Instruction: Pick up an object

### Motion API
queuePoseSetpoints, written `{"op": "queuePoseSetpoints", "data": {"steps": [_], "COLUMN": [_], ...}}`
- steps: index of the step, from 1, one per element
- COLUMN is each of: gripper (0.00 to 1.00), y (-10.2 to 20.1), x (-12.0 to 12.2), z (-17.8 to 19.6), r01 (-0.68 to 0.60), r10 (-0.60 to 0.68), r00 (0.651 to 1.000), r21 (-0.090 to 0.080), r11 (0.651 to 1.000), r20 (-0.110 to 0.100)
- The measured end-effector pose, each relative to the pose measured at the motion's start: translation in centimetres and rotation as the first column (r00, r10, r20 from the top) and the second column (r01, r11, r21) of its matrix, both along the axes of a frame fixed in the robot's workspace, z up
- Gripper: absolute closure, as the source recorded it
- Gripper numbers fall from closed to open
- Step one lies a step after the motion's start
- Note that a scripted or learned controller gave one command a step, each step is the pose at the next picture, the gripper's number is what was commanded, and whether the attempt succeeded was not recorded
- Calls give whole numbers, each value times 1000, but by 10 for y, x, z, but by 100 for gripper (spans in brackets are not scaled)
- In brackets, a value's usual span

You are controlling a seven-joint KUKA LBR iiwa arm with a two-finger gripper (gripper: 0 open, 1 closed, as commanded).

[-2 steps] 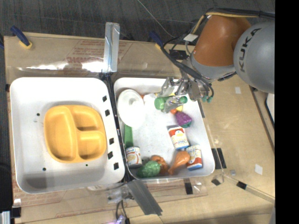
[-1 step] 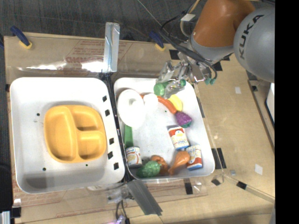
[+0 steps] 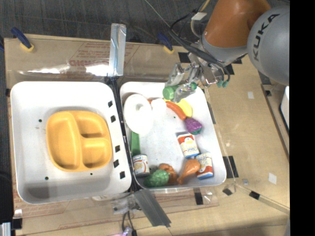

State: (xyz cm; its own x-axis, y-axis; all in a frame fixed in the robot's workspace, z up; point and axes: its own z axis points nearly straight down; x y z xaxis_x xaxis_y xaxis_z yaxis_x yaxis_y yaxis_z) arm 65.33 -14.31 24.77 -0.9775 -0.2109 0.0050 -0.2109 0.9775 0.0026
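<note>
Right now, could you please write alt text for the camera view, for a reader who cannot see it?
The arm's tool sits at the far rim of the right bin, which holds toy food and small cartons. The left bin holds a yellow divided tray.

The word "KUKA" stands in dark capitals on the grey arm housing (image 3: pixel 269 31) at about 2 o'clock in the view. Faint reddish print on the bench's brown board (image 3: pixel 91 53), at 11 o'clock, is too blurred to read. Labels on the small cartons (image 3: pixel 187 145) at 5 o'clock are illegible.
</note>
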Motion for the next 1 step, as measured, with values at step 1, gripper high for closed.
{"op": "queuePoseSetpoints", "data": {"steps": [1], "gripper": [100], "y": [0], "x": [1], "z": [6], "r01": [-1], "r10": [1], "r00": [1000], "r21": [1], "r11": [1000], "r20": [-3]}}
